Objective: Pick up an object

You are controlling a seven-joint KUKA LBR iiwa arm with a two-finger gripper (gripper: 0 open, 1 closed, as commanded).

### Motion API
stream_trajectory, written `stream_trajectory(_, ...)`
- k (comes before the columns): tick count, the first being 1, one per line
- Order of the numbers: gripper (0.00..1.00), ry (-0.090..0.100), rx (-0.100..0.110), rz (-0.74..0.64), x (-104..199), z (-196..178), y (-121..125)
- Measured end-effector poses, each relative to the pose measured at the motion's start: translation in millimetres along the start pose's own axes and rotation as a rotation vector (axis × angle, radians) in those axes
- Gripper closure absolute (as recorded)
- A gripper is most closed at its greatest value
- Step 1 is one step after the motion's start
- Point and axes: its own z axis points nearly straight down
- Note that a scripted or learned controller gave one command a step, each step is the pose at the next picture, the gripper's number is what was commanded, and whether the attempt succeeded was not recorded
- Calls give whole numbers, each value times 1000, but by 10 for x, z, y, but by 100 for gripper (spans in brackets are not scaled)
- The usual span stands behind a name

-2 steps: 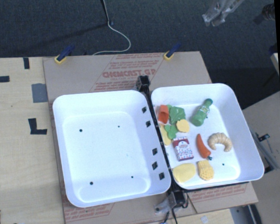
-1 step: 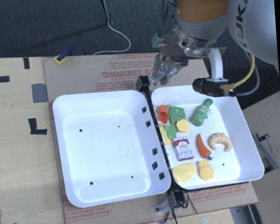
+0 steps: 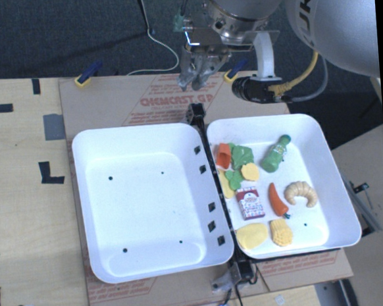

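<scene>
arm: top and right picture edges cut it off | tool: tips small and blurry, can't tell if apart or together | yellow food: partly under the green pieces | worktop: cut off at left and bottom edges

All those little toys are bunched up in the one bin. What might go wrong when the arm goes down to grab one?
1. The orange cup, green leafy piece and yellow round piece lie packed together against the right-hand white bin's inner wall, so the tool may well catch two, or nudge them apart.
2. The tan croissant and green bottle are rounded and could slip out.
</scene>
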Motion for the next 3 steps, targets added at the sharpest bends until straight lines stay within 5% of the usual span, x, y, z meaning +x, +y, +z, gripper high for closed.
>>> stream_trajectory(1,100,1,-7,3,202,-1075,-222)
stream_trajectory(2,100,-8,25,4,538,881,-744)
stream_trajectory(3,100,1,-7,4,793,-305,-484)
